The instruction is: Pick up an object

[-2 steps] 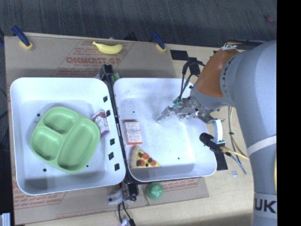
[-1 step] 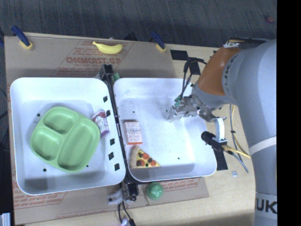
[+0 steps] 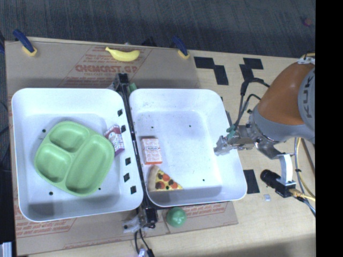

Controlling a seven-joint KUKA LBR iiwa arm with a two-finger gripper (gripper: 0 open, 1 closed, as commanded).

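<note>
Hovering my gripper (image 3: 222,146) over the right bin's (image 3: 177,98) right rim, can't tell how it's set, since the likely picks, a pizza slice (image 3: 166,181) and small box (image 3: 151,150), lie by that bin's left wall, well apart from it.

Even overhead light, soft shadows, slightly grainy

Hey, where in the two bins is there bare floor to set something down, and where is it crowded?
Right bin: bare from the box and pizza slice across to its right wall, where the gripper hangs, and along the back. Left bin: bare strip behind the green tray and in the front corners. Crowded along the divider, with the packet.
</note>
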